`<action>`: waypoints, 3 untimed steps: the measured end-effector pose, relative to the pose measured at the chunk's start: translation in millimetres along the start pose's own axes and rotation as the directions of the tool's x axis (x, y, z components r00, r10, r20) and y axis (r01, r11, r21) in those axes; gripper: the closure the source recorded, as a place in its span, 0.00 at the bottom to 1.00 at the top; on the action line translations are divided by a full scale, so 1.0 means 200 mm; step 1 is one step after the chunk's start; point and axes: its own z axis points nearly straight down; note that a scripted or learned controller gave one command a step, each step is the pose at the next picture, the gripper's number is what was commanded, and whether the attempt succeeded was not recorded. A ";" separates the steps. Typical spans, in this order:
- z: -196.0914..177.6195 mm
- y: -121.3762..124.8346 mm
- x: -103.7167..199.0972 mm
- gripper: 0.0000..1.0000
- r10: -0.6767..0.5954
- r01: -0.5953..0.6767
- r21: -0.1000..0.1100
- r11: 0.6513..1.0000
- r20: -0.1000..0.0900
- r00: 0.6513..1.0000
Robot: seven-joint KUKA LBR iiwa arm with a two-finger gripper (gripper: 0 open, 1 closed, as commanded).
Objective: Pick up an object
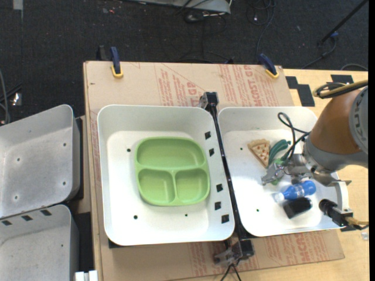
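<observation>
In the right bin (252, 218) lie a tan pizza-slice toy (259, 150), a green looped object (280, 147), a blue bottle (299, 190) and a small black block (297, 207). My gripper (271, 177) reaches in from the right and hangs low over the middle of this bin. It is just below the pizza slice and just left of the blue bottle. The wrist partly hides the green object. I see nothing held by the gripper.
The left bin (117, 215) holds a green divided plate (173, 170). A black divider with clips (220, 163) runs between the bins. The orange-banded arm (340, 127) covers the right bin's right side. White panels (35, 157) stand off the bench at left.
</observation>
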 end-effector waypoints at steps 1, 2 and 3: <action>-0.06 0.00 0.00 1.00 0.001 -0.001 -0.003 1.000 0.001 1.000; -0.36 0.02 -0.04 1.00 -0.002 0.002 -0.008 1.000 0.003 1.000; -0.62 0.01 -0.09 1.00 0.000 0.000 -0.008 1.000 0.003 1.000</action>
